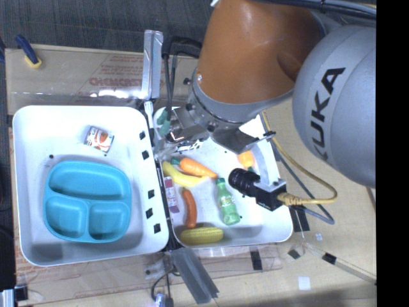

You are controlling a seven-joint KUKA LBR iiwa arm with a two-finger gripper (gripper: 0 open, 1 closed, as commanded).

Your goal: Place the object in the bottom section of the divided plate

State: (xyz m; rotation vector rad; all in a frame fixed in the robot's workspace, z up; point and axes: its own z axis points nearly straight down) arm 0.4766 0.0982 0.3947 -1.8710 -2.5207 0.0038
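two shallow white bins are being seen side by side on the bench. in the left bin (25, 171), a blue divided plate (86, 200) is lying flat, with one wide section toward the top and two smaller ones toward the bottom, and a small red and white packet (99, 139) is lying just above it, apart from the plate. the right bin (281, 226) is being crowded by toy food: a carrot (197, 167) is resting against a banana (181, 176), a sausage (190, 208) is lying below them, a corn cob (202, 235) is lying along the bottom wall, and a green bottle (227, 202) is lying beside the sausage. the arm (255, 43) is being held low over the right bin's upper left corner, and the gripper (176, 130) is being hidden by the wrist there, so its opening cannot be told. no item is being seen on the plate.
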